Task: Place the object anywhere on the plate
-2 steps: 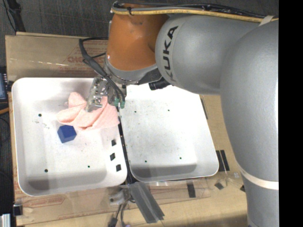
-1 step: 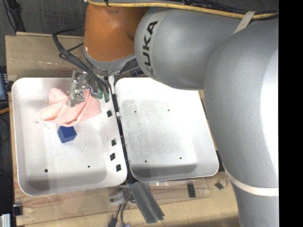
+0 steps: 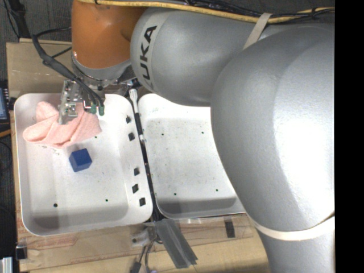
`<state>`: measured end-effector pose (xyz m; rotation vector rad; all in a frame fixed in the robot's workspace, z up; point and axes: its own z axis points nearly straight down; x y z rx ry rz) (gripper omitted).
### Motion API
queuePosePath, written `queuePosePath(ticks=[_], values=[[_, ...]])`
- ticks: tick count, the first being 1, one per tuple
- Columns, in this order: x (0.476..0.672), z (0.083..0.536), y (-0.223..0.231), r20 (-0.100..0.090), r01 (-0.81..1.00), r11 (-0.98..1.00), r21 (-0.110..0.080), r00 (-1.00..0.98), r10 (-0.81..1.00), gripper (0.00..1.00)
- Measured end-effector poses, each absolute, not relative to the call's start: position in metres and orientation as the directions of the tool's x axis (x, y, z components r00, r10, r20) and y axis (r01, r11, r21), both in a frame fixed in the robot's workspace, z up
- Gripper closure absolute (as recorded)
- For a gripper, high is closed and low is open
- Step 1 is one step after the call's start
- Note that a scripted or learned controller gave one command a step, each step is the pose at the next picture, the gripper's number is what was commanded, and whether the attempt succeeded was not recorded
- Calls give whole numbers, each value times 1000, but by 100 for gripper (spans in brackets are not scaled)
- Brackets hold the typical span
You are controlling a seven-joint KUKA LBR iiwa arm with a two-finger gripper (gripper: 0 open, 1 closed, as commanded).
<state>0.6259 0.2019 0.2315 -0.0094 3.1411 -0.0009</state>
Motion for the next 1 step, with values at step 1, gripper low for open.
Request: queuePosePath(ticks=[1], values=[[626,232,202,-2,-6,1000,0,-1000,-6,0]])
